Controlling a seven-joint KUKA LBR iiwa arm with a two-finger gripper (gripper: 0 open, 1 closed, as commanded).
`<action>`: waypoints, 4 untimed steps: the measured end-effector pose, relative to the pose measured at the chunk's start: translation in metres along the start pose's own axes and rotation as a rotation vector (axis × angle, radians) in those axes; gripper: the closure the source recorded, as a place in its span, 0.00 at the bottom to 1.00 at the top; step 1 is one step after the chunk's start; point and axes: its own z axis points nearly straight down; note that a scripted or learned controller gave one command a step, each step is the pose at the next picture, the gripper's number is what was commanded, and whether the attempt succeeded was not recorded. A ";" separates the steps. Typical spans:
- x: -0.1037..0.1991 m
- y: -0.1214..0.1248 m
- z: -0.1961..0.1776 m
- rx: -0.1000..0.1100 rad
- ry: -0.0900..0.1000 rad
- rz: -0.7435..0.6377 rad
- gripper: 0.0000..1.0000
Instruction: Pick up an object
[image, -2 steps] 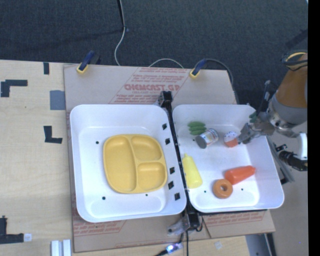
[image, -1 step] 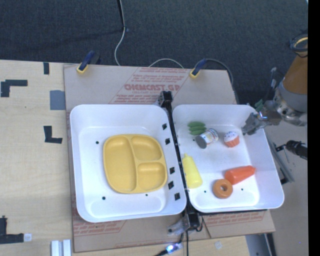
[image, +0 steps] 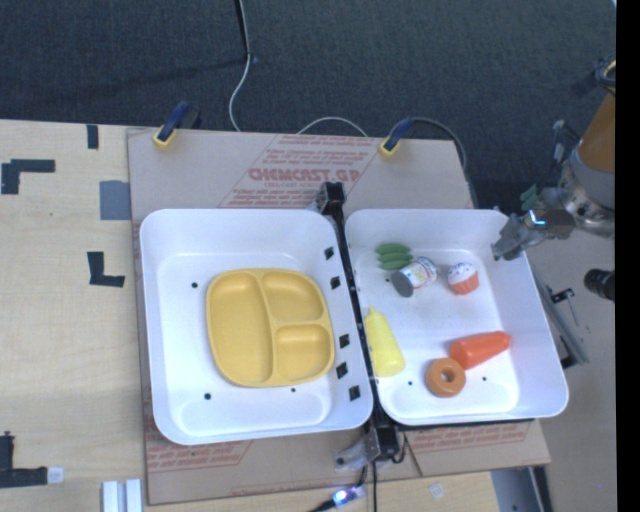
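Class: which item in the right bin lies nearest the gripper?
The small red-and-white item; it sits closest to the gripper at the bin's far right corner.

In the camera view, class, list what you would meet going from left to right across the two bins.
Yellow divided plate → yellow bottle → green vegetable → small can → doughnut → orange carrot → gripper.
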 end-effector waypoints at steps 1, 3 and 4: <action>0.043 -0.003 0.004 0.004 0.002 -0.003 1.00; 0.148 -0.021 0.024 0.006 0.003 -0.004 1.00; 0.206 -0.025 0.013 0.002 0.003 -0.006 1.00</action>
